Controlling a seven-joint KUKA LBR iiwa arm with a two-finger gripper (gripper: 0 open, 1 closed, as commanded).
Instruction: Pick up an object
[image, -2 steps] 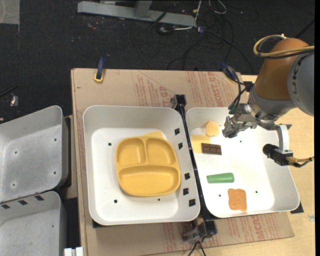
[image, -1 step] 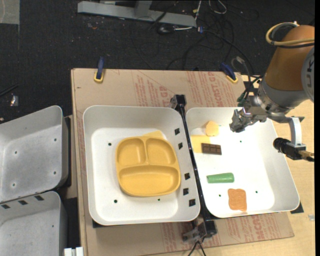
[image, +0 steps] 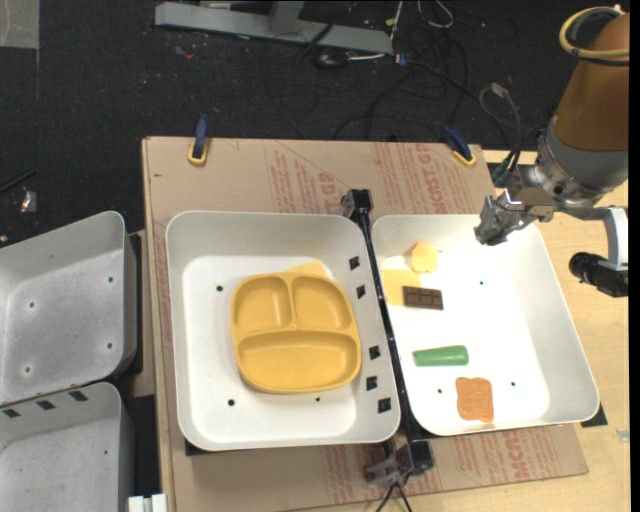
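Hovered: hand (image: 495, 230) over right bin's (image: 560, 330) far edge, grip state impossible to tell. Nearest to hand's left: yellow piece (image: 424, 257); farther off, brown bar (image: 422, 297).

exposure: bright and even over the bench, overhead source, no hard hotspots
bins: both white bins (image: 280, 425) near clipping, floors read flat, little surface detail
shadows: soft and short, a thin one under the yellow tray (image: 296, 333), a faint one along the bin walls
background: dark floor (image: 90, 90) underexposed, cables barely separate
focus: centre sharp, arm (image: 590, 100) at top right slightly soft
edges: mild barrel bend on the left lids
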